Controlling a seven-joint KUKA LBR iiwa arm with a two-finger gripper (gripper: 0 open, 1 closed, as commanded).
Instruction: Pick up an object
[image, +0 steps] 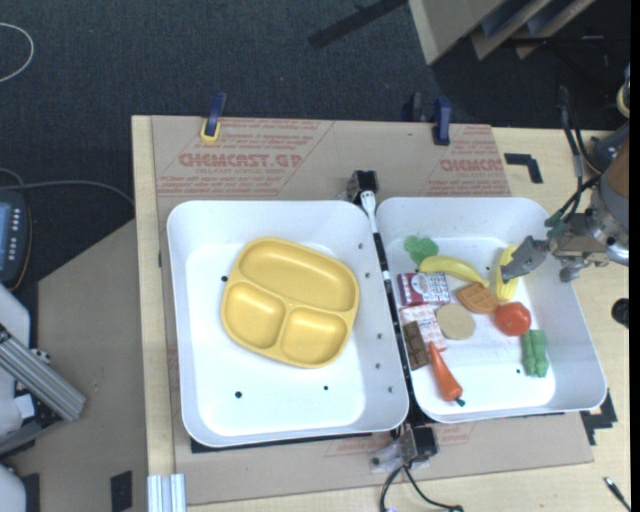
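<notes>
The right bin (560, 390) holds several toy foods: a green piece (421, 247), a yellow banana (449, 268), a red-and-white packet (424, 289), an orange wedge (476, 297), a tan round cookie (456, 322), a red tomato (512, 318), a green pepper (535, 353), a carrot (445, 372) and a brown bar (413, 338). My gripper (512, 263) hangs over the bin's right part, just above and right of the banana's end, near a yellow piece (507, 284). Nothing visibly sits between its fingers.
A yellow three-compartment plate (290, 300) lies in the left bin (200, 330). Both bins rest on a cardboard-covered bench (300, 155) with clamps at the back edge. The arm's wrist (590, 235) reaches in from the right.
</notes>
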